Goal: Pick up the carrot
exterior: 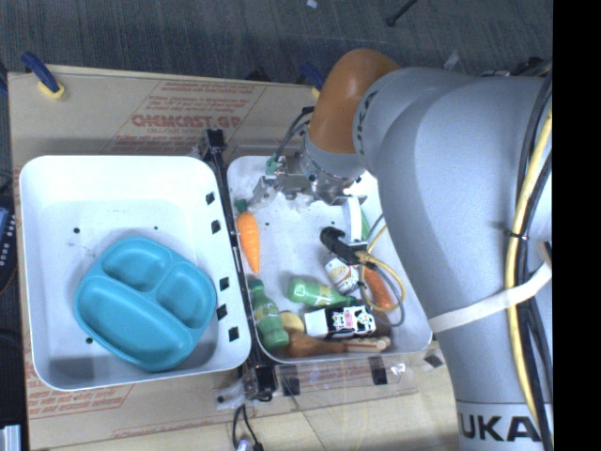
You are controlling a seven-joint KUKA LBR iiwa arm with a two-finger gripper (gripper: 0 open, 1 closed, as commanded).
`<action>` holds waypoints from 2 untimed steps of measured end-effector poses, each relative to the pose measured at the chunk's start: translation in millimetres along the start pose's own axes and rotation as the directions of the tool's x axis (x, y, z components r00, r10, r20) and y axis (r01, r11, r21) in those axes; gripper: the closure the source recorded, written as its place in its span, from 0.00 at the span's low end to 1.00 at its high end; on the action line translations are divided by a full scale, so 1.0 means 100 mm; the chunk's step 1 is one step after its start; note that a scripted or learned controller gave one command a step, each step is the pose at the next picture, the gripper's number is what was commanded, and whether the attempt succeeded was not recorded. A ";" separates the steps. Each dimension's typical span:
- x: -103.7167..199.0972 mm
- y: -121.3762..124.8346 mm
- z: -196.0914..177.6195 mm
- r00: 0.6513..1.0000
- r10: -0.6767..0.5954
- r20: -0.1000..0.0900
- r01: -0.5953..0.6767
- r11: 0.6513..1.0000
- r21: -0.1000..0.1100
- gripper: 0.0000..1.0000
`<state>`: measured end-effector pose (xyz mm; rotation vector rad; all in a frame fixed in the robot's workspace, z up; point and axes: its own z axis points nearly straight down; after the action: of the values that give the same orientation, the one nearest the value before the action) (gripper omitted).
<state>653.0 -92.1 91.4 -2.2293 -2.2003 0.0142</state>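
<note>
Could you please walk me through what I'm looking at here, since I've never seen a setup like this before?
You are looking down at a slant from one fixed camera above a bench. The big grey machine on the right is a robot arm with an orange band above its wrist. Its gripper sits over the far end of the right bin; I cannot tell whether it is open or shut, and nothing is visibly held.

Two shallow white bins stand side by side. The left bin holds a blue divided plate. The right bin holds the carrot, lying near its left wall, and a jumble of toy food and small packages toward the near end. The job is to pick up the carrot, which lies untouched.
</note>
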 end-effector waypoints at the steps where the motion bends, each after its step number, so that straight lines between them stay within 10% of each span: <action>1: 0.00 -0.05 0.00 0.993 0.121 0.001 -0.121 0.993 0.006 0.00; 2: 0.01 0.04 -0.01 0.677 0.736 -0.007 -0.736 0.677 -0.003 0.00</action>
<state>656.6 -91.1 92.5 -2.9299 -1.1210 0.0074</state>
